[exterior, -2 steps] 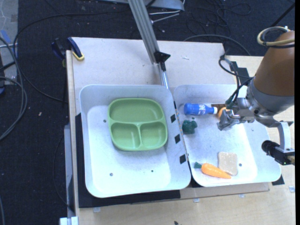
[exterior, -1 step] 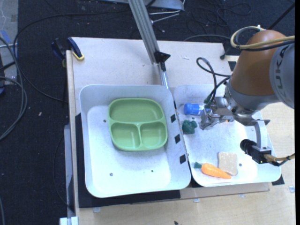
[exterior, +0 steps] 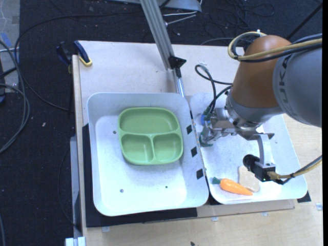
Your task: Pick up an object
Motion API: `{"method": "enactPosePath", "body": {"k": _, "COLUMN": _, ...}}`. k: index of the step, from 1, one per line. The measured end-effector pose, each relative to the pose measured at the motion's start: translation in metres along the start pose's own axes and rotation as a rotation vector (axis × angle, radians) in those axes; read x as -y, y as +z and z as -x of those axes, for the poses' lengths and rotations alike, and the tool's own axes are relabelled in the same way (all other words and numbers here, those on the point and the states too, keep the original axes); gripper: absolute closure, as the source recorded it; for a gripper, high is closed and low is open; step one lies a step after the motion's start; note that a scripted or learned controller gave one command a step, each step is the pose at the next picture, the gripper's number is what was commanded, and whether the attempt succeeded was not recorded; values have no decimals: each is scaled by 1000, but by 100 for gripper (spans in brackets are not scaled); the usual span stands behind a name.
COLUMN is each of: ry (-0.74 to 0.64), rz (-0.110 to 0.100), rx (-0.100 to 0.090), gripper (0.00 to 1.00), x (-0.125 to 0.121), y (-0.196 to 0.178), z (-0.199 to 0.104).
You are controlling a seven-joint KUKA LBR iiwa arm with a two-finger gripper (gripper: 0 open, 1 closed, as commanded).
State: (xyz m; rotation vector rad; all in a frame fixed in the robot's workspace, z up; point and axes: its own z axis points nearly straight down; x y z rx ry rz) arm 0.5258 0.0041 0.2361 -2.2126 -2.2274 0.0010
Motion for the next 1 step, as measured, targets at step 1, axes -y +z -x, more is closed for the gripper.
{"method": "enactPosePath", "body": {"k": 1, "ry": -2, "rz": 2, "rx": -1, "gripper": 100, "x": -5, "y": -2, "z": -64}}
